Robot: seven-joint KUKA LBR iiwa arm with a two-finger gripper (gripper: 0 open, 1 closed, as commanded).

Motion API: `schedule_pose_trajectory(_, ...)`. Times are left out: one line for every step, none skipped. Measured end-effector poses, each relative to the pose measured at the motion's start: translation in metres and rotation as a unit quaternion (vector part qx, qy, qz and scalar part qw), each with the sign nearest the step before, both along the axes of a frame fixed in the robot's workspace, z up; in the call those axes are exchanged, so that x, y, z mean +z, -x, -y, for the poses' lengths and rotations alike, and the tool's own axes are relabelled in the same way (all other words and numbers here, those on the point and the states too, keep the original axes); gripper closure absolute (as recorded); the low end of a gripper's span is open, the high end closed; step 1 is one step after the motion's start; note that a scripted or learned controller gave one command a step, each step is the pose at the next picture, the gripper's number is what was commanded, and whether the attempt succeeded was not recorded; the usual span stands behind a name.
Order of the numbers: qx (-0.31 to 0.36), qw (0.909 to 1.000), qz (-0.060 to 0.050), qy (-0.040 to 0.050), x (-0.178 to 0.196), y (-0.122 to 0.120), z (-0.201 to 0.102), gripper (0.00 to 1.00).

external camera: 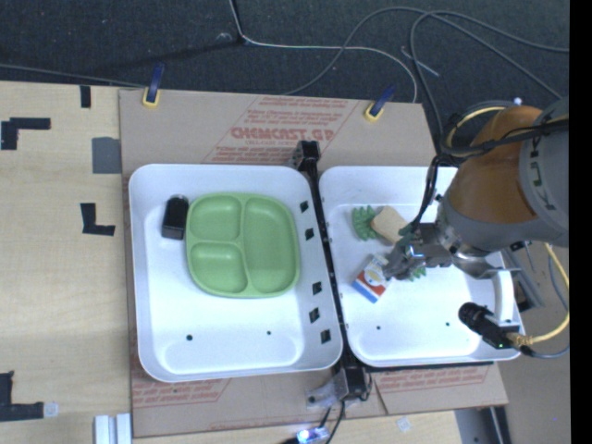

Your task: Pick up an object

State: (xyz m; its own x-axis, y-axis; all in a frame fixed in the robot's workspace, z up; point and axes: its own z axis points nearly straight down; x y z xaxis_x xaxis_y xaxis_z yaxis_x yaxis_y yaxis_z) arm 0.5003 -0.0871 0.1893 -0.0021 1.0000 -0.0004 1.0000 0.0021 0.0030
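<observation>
Tool: low in right bin, grip state unclear
Small carton: touching tool at 8 o'clock
Green plate: left bin

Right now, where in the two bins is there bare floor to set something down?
Left bin: a wide strip along the near wall below the green tray. Right bin: the near floor below the small box. Crowded: the right bin's middle, where the gripper hangs over the box and green toy.

Gripper fingers: hidden by wrist.
Right bin far-right wall: hidden behind arm.
Green item under gripper: mostly covered, unidentifiable.
Arm base: cut off at right edge.
</observation>
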Motion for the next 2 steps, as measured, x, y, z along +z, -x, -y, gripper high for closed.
schedule_pose_trajectory(0.0,1.0,0.001,0.0004,0.062,0.0,0.004,1.0)
schedule_pose_trajectory(0.001,1.0,-0.002,-0.0002,0.047,-0.036,-0.036,1.0)
